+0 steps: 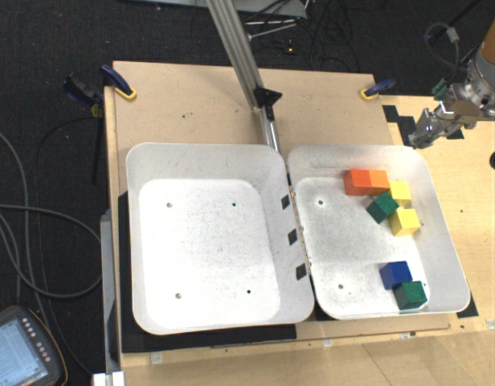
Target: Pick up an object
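Note:
The right bin (pixel 352 284) holds several blocks. An orange block (pixel 366 181) lies at its upper right, with a yellow block (pixel 400 190) beside it, a green block (pixel 383 207) just below and another yellow block (pixel 406 220) next to that. A blue block (pixel 394 274) and a dark green block (pixel 411 295) sit near the bin's lower right corner. My gripper (pixel 424 133) hangs at the far right, above the bench just outside the right bin's upper right corner, apart from every block.
The left bin (pixel 203 232) sits beside the right one. A slanted metal pole (pixel 235 43) crosses the top centre, ending in a black clamp between the bins. Blue and yellow clamps (pixel 119 83) grip the board's upper corners. Cables lie on the dark floor at left.

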Tool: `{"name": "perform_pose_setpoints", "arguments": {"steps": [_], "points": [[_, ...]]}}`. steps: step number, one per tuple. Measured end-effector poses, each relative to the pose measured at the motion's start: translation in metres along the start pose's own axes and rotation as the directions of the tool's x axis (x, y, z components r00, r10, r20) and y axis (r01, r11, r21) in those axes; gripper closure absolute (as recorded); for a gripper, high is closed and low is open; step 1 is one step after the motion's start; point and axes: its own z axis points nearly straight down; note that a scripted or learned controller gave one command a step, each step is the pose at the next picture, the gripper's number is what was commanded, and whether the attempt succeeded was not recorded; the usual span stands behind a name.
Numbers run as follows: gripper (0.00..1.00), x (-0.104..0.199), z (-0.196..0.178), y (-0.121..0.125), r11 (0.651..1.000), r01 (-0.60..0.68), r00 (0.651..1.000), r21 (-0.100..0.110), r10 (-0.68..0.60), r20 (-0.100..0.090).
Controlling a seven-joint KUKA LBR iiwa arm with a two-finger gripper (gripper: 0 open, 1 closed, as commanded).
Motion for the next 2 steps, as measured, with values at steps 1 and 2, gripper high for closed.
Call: {"name": "perform_pose_setpoints", "arguments": {"steps": [1,2], "points": [[1.00,0.052,0.018,0.004,1.000,0.004,1.000,0.008,-0.004,-0.005],[1.00,0.096,0.028,-0.001,1.000,0.003,1.000,0.009,-0.003,-0.004]]}}
